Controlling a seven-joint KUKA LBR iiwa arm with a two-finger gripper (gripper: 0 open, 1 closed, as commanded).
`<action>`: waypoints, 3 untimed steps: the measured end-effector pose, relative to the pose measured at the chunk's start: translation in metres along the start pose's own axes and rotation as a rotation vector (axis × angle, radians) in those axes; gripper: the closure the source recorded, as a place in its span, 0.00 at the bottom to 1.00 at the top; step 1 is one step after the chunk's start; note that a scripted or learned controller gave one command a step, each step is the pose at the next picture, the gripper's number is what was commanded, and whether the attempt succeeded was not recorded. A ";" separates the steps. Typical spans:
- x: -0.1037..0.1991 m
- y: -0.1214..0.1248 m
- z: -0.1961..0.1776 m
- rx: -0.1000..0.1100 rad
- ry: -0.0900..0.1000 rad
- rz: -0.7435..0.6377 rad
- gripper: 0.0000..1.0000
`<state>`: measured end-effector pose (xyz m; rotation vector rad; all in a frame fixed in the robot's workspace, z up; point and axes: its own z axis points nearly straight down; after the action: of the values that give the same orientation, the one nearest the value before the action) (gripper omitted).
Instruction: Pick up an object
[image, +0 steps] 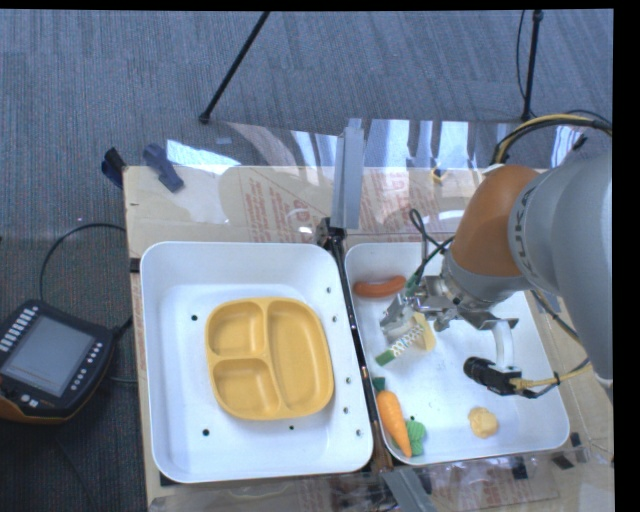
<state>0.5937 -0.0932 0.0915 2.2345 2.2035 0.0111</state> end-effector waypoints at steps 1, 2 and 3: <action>0.021 0.053 -0.098 0.004 -0.003 0.168 0.00; -0.003 0.049 0.008 0.015 -0.002 0.148 0.00; -0.019 -0.021 0.005 0.013 0.000 -0.058 0.00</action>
<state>0.5725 -0.1118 0.0862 2.1754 2.2737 -0.0032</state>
